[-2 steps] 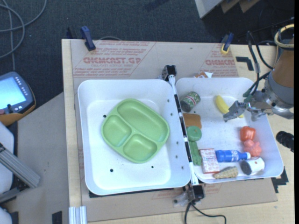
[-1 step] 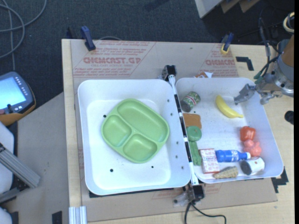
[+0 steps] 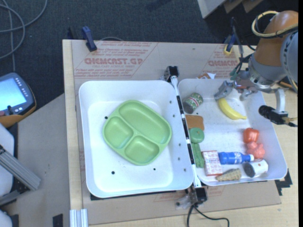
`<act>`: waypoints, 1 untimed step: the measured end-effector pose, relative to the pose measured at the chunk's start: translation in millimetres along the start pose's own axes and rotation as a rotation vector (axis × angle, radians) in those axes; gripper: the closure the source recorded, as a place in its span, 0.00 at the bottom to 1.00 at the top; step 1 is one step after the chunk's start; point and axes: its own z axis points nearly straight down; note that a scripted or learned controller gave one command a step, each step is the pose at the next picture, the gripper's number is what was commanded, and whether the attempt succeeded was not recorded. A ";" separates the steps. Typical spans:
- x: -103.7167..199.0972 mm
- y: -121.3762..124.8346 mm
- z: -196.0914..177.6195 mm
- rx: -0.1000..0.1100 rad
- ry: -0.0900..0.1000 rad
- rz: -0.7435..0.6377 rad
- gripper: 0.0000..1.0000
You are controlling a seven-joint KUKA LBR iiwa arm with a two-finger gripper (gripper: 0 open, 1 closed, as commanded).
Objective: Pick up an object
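Observation:
My gripper (image 3: 234, 91) hangs over the back of the right bin (image 3: 276, 141), fingers spread open with nothing between them. A yellow banana (image 3: 231, 109) lies just in front of and below the fingertips, apart from them. A green tin can (image 3: 193, 101) lies to the gripper's left near the bin's back left corner. Further forward sit a brown square (image 3: 194, 122), a green round piece (image 3: 196, 136), a red and white box (image 3: 211, 162), a blue bottle (image 3: 235, 158), a cone-shaped wafer (image 3: 229, 175) and red pieces (image 3: 251, 135).
The left bin (image 3: 90, 126) holds a green divided plate (image 3: 137, 131). A black clamp (image 3: 171, 73) sits at the back where the bins meet. The arm's grey and orange wrist (image 3: 274, 37) rises at the right. A black and white bottle (image 3: 256, 168) lies at the front right.

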 end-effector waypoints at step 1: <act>-29.3 -5.1 45.2 0.005 0.000 0.007 0.00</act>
